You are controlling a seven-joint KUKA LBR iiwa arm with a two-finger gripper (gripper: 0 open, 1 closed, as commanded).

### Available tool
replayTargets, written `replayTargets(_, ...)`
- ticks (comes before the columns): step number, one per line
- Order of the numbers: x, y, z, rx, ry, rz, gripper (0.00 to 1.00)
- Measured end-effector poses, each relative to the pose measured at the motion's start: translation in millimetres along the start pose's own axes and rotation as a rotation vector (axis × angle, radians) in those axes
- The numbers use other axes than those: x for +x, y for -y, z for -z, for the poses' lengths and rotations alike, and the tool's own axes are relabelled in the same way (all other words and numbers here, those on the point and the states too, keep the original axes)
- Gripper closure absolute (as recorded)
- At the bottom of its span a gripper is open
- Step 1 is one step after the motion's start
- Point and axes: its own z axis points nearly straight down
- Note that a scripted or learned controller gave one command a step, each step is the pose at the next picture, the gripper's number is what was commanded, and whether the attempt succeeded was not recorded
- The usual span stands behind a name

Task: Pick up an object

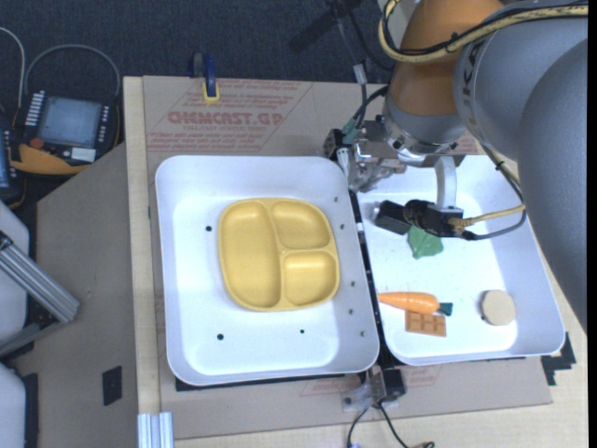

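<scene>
Overhead, from the fixed camera: the arm (pixel 522 73) reaches in from the right and hangs its gripper (pixel 366 168) over the far left corner of the right bin (pixel 485 250), just beside the wall it shares with the left bin (pixel 187 250). Whether the gripper is spread or pressed together cannot be told from this angle, and nothing can be seen caught in it.

The likely targets all lie in the right bin. A green piece (pixel 425 244) sits near the middle and closest to the gripper. A carrot (pixel 409 301) lies nearer the front, with a brown wafer (pixel 425 323) touching or just beside it. A tan disc (pixel 498 307) rests well apart from these, toward the bin's right side. The left bin carries a yellow divided plate (pixel 278 252).

By the look of it, the pick is at the approach stage and no object has been lifted. No item shows directly beneath the gripper, so the next move seems to call for a shift toward the bin's middle or front. The tool would then have to line up over one piece, descend and close. The carrot and wafer sit so close together that a grasp there risks nudging both.
</scene>
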Motion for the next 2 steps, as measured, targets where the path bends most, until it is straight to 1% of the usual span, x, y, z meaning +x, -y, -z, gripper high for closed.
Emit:
replayTargets(1, 41.4, -18.6, 9.3, -0.001, 0.0, 0.0, 1.0)
replayTargets(2, 38.4, -17.8, 8.9, 0.001, 0.001, -0.004, 0.0)
